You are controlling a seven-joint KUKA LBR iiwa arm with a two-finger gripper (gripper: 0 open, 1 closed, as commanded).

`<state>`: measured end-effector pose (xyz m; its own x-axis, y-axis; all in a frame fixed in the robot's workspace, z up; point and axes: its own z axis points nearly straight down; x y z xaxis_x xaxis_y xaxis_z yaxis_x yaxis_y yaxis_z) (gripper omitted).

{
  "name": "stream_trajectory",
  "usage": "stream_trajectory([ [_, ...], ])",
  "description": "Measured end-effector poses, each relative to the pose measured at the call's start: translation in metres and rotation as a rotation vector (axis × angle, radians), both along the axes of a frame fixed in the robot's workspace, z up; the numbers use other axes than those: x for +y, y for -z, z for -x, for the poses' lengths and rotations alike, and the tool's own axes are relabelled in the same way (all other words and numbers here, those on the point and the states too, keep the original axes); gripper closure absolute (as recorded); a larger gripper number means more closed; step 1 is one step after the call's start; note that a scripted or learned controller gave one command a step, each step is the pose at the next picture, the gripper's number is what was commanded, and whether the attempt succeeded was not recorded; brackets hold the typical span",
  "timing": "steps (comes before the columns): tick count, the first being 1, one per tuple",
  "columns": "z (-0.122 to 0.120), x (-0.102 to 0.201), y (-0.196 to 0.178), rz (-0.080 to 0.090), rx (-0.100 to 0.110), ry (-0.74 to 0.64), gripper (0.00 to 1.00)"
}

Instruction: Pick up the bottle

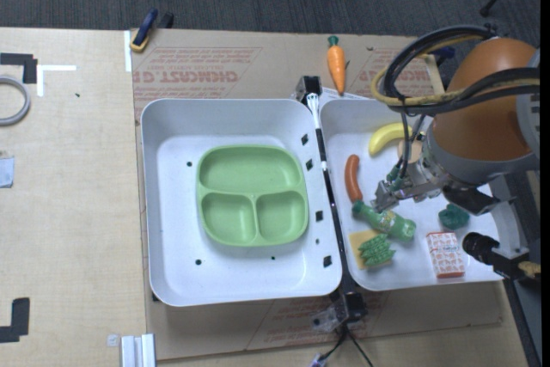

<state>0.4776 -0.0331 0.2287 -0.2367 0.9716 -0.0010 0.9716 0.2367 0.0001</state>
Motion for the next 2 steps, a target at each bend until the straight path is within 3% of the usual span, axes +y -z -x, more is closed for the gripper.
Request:
stream_trajectory([
  [1,0.0,0.091,0.037,0.0,0.002,-0.277,1.0],
  [2,0.0,0.189,0.049,0.0,0.001,-0.463,1.0],
])
